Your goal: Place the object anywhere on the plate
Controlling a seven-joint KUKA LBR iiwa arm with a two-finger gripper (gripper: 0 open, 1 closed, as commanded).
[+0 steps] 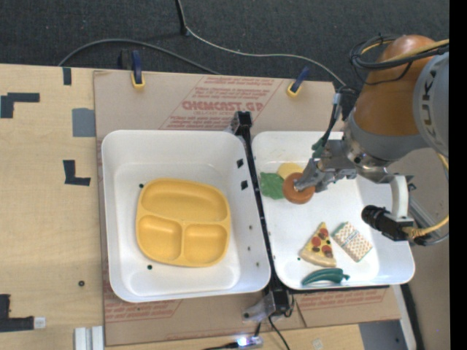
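Observation:
A yellow plate (182, 221) with three compartments lies in the left white bin (117, 195). My gripper (305, 182) is low over the right bin (394, 268), near its left wall. Its tip sits on the upper edge of a brown ring-shaped toy (298, 193). The gripper body hides whether the ring is held. A green leafy toy (271, 186) lies just left of the ring, and a yellow piece (291, 170) lies just behind it.
Towards the front of the right bin lie a pizza slice (319, 245), a pale speckled block (353, 241) and a green pod (323, 276). A black divider (254, 188) runs between the two bins. The arm's grey body (387, 137) hangs over the right bin's back right.

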